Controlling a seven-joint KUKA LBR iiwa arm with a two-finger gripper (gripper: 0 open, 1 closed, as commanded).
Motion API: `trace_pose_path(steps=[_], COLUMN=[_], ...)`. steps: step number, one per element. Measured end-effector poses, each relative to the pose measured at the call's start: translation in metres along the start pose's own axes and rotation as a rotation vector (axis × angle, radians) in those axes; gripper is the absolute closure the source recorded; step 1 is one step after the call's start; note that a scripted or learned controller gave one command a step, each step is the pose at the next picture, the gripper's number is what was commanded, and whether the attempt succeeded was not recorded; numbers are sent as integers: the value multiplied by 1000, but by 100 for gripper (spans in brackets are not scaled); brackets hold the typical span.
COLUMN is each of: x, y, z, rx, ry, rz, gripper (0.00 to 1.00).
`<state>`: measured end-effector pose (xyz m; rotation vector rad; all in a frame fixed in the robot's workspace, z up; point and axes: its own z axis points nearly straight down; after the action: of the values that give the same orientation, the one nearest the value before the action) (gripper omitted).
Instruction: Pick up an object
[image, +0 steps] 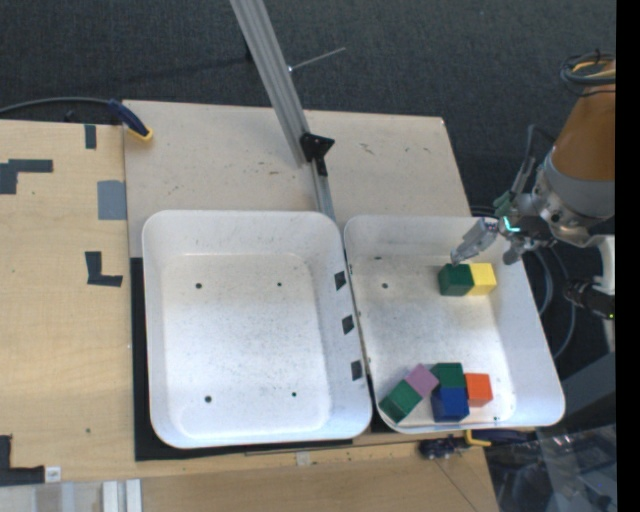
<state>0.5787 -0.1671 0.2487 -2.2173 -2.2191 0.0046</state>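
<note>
In the right bin, a green block and a yellow block sit touching each other near the far right wall. Five more blocks cluster at the bin's near edge: green, pink, dark green, blue and orange. My gripper hangs just above and behind the green and yellow pair. Its fingers look spread, with nothing between them.
The left bin lies beside the right one and shares a rim with it. A slanted metal rail crosses behind the bins. Cables hang along the right side by the arm. A blue-and-yellow clamp lies at the far left.
</note>
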Motion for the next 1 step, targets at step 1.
trace_pose_path(steps=[1], x=[0], y=[1], z=[-2], rx=[-4], ry=[-1], rz=[-1], gripper=[0])
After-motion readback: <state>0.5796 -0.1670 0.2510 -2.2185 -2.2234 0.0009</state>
